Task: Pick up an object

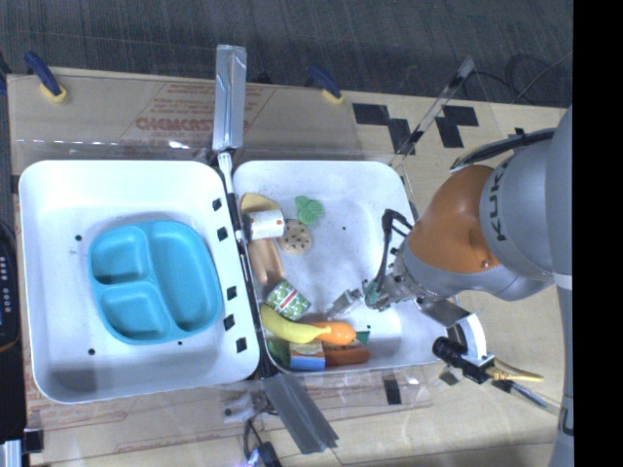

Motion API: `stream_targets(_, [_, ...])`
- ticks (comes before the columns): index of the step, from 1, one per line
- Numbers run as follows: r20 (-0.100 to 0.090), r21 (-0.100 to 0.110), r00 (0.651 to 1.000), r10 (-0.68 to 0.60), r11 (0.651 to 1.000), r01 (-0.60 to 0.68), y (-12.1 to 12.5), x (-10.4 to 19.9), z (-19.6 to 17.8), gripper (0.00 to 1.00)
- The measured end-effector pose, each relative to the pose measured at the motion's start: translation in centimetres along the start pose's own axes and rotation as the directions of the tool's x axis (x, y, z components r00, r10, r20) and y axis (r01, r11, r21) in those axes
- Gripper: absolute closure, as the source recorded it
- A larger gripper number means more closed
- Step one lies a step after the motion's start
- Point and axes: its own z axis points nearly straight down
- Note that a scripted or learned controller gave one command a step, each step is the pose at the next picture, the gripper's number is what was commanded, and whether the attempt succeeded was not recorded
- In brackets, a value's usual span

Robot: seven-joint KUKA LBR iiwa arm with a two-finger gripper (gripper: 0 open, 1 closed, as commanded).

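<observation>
Two shallow white plastic bins (58, 261). Left bin: sky-blue three-compartment plastic tray (154, 280). Right bin: curved yellow toy banana (292, 330); orange rounded toy (339, 334); green-and-white patterned carton with red (288, 300); tan speckled round cookie (298, 240); pale green leaf-shaped piece (310, 209). Grey metal robot arm with orange band (450, 233).

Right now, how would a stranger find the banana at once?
Look in the right bin, at the pile along its left and lower wall. The banana lies low in that pile, beside the carrot. It is the one long, curved yellow thing there.
</observation>
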Motion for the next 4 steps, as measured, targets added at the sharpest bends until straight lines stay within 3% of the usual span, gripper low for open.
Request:
stream_targets(1, [-0.003,-0.002,0.999,-0.045,0.999,0.045,9.7,2.2,0.0,0.0])
stream_targets(2, [0.0,-0.001,0.999,0.041,0.999,-0.041,11.8,-3.0,0.0,0.0])
stream_targets(3, [-0.002,0.001,0.999,-0.052,0.999,0.052,9.2,-3.8,0.0,0.0])
stream_targets(4, [-0.002,0.0,0.995,0.098,0.995,-0.098,-1.1,0.6,0.0,0.0])
